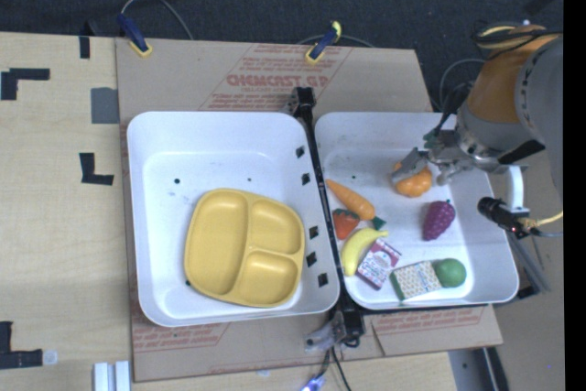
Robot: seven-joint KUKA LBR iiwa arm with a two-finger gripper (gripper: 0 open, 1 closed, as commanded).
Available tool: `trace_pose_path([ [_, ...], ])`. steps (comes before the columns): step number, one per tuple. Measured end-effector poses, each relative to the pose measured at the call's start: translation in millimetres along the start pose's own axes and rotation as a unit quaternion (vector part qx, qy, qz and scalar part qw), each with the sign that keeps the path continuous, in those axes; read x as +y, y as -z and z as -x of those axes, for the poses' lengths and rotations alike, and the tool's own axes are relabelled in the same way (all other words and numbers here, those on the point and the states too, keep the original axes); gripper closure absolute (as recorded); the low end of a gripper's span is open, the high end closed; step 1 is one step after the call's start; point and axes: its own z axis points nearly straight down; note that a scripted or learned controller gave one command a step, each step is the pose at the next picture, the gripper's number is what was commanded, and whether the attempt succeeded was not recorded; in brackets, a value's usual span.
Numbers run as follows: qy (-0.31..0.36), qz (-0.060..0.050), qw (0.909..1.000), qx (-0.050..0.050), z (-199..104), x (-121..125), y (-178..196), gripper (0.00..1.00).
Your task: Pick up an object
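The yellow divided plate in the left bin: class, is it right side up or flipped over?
Right side up: the yellow divided plate shows its three hollow compartments facing upward, inside the left bin.

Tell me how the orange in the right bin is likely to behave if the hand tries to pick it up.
The orange looks round and smooth, so it may roll or squirt sideways from a slightly off-centre pinch. It looks like a toy fruit, so probably light and stiff. The hand sits right at it, with bare bin floor around to roll onto.

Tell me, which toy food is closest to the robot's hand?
The orange, right at the hand. The grapes, carrot and banana lie farther away.
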Motion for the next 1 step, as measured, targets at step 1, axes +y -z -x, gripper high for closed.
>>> trace_pose_path([
  [1, 0.001, 0.003, 1.0000, -0.001, -10.2, 18.9, -20.8, 0.00],
])
